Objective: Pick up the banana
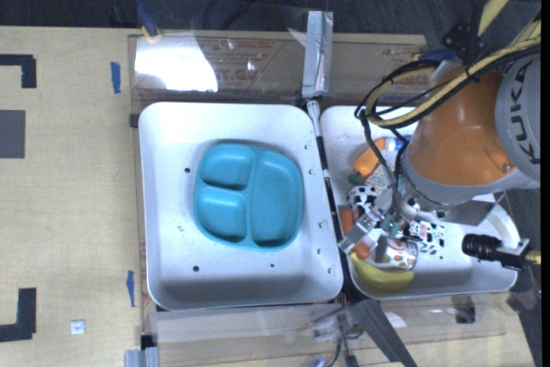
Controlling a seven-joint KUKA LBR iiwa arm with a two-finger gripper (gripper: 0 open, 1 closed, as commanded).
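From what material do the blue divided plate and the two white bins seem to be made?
The blue divided plate looks like moulded plastic: uniform turquoise colour, rounded compartment edges, soft dull sheen. The left white bin and right white bin also look like plastic, or perhaps enamelled metal: smooth, glossy, with rounded corners and a bright reflection on the left bin's wall. The look alone does not settle it.

Robotics lab, taped plywood bench [69,185], clear acrylic guards [223,56] (tripod legs behind), cabled arm [468,133]
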